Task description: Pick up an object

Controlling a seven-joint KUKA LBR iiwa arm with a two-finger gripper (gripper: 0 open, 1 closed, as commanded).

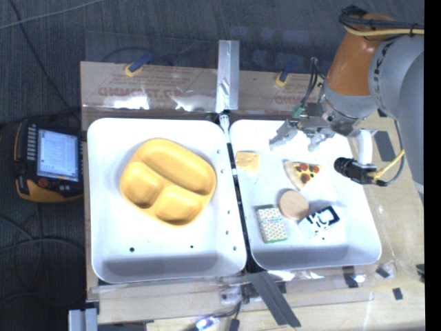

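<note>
My gripper [300, 137] hovers over the back of the right bin [358, 247], its two fingers spread apart with nothing between them. Below it in that bin lie a pizza-slice toy [303, 173], a small yellow block [247, 161], a round tan disc [293, 204], a green patterned sponge [272, 224] and a black-and-blue packet [321, 218]. The pizza slice is the nearest item, just in front of the fingers. A large yellow bread-shaped object [167, 180] sits in the left bin [110, 254].
The ridge between the two bins [234, 192] runs down the middle. A handheld pendant with a lit screen [49, 158] lies left of the bench. A cardboard sheet with clips [172, 85] sits behind the bins. The arm's orange band [355, 64] rises at the right.
</note>
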